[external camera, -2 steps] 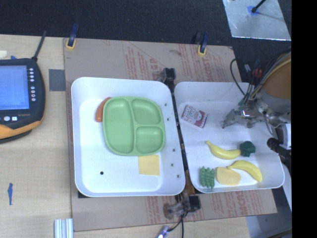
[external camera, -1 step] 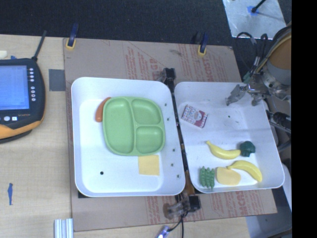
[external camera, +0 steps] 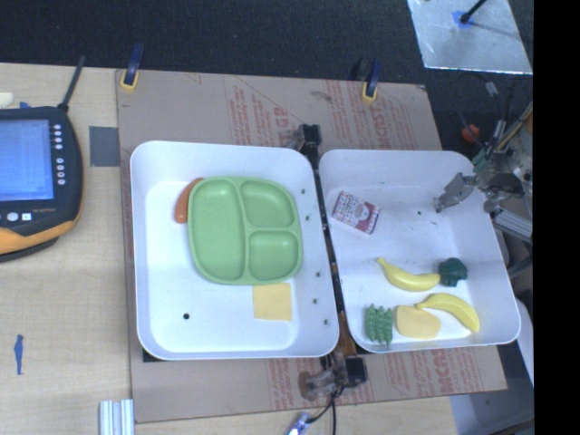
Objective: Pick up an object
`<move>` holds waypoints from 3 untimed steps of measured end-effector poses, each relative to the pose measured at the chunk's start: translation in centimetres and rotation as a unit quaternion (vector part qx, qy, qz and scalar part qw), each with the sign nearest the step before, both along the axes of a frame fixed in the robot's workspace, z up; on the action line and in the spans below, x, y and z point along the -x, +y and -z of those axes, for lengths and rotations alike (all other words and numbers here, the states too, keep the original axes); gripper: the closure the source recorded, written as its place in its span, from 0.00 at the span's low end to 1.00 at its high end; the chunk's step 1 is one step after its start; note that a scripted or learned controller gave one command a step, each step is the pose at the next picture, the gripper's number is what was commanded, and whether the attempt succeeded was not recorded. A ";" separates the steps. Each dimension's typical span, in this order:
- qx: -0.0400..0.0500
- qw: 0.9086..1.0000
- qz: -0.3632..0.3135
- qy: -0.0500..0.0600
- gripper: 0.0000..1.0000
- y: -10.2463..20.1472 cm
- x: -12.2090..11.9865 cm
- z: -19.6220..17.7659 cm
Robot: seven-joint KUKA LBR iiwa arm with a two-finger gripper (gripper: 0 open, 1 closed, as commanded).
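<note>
Tool [external camera: 446, 201] over right bin's [external camera: 408, 166] upper right, jaw state unclear; pink packet [external camera: 354, 212] well left.

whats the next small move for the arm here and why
Probably swing the end effector leftward over the small red-and-white packet. The end effector sits at the upper right of the right bin, holding nothing, and the packet lies alone with bare floor around it, while the bananas are crowded among other items.

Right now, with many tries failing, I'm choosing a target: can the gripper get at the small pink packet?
Probably yes: the pink packet lies alone on bare bin floor, and the gripper hangs over the same bin.
</note>
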State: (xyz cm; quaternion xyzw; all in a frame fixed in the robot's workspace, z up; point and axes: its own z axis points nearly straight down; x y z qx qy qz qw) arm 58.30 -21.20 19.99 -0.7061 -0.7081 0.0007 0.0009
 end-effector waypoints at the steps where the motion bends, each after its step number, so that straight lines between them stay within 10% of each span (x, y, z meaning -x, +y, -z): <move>1: 0.000 1.000 -0.001 0.002 0.00 0.0 6.2 10.9; 2: 0.001 1.000 -0.003 0.002 1.00 -0.1 6.1 9.8; 3: 0.000 1.000 0.000 -0.001 1.00 0.0 3.0 2.4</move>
